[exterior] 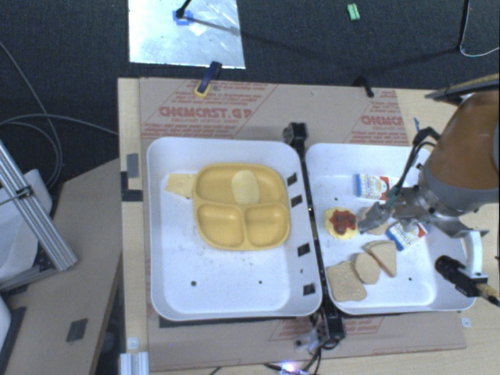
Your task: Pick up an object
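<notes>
Target item: the red-and-yellow pizza toy [342, 223] lay in the right bin [328, 162], just left of your gripper [376, 217], touching or nearly so. Gripper state: you could not tell whether it was released or clenched. Close below it sat bread slices [373, 264]; a blue-white packet [406, 233] lay beside it, a carton [372, 184] above. Risk, by judgement: crowding might have made you nudge the pizza aside or snag a neighbour. Far left: yellow tray [238, 206].

End effector [377, 214] low, arm [461, 166] angled leftward
</notes>
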Available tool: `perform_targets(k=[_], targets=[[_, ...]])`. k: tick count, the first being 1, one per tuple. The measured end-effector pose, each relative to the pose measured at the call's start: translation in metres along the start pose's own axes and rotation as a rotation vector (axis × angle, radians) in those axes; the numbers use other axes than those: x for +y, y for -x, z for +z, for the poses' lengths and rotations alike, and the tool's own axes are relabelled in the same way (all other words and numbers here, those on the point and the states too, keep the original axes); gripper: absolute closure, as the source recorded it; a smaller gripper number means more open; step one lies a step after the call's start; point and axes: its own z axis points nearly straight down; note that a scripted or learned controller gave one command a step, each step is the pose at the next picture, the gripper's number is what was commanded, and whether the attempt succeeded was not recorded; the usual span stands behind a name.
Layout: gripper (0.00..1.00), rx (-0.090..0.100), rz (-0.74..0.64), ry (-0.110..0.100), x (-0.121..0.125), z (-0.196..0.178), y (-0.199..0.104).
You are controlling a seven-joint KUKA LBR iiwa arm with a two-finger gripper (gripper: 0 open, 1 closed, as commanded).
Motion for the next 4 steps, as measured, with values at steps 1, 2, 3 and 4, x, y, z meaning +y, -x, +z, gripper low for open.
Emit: perform_targets(k=[1,2,3,4], targets=[[0.0,-0.002,-0.003,0.007,0.091,0.11,0.025],[0.0,-0.001,-0.001,0.0,0.133,0.107,0.055],[0.0,-0.003,0.005,0.003,0.116,0.086,0.105],[0.0,-0.003,-0.004,0.004,0.159,0.104,0.081]])
